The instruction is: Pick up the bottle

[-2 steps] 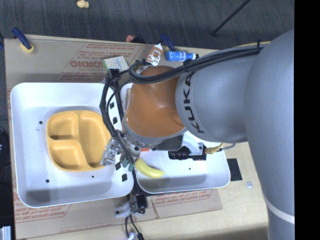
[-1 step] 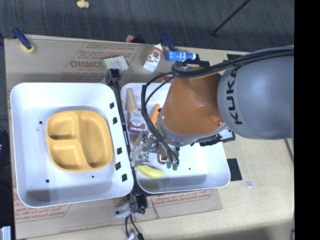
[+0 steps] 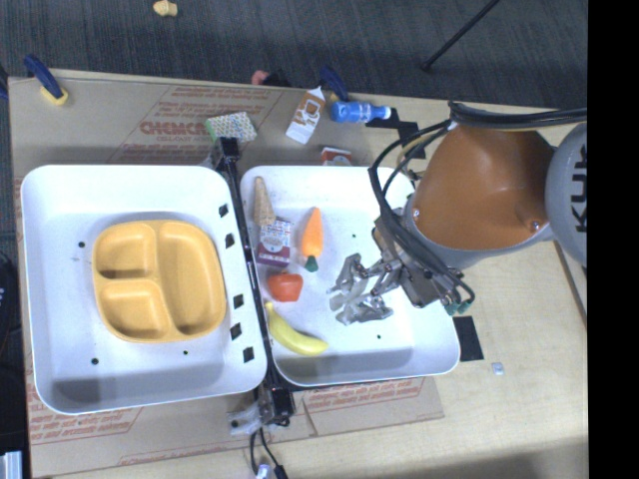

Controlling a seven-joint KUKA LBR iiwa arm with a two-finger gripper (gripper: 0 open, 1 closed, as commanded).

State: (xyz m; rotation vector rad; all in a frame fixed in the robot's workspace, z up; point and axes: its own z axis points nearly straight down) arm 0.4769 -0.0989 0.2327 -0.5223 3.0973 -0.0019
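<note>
yellow plastic catches the eye nearest the camera: a toy banana [image 3: 296,336] lies along the near left corner of the right bin [image 3: 429,352], close to the divider between the two bins. just behind it sits a red tomato-like piece [image 3: 286,286]. to its right, over the bare white floor of the same bin, the gripper [image 3: 357,289] hangs with its metal fingers spread apart and nothing between them; they are released, not closed on any object. the grey arm with its orange band [image 3: 479,193] reaches in from the right and covers much of that bin's right side.

the left bin [image 3: 40,297] carries a yellow divided tray [image 3: 158,277] with three compartments, sitting around its middle.

further back in the right bin, an orange carrot [image 3: 313,234] lies tilted, with a small red-and-white packet [image 3: 275,240] to its left and an ice-cream cone [image 3: 263,201] beyond that, beside the divider.

the bottle [image 3: 355,113], blue with a pale cap, lies on its side outside both bins, on the cardboard behind the right bin, well apart from the gripper. a small carton [image 3: 307,117] stands to its left, and a patterned sponge-like piece [image 3: 231,125] lies further left.
</note>
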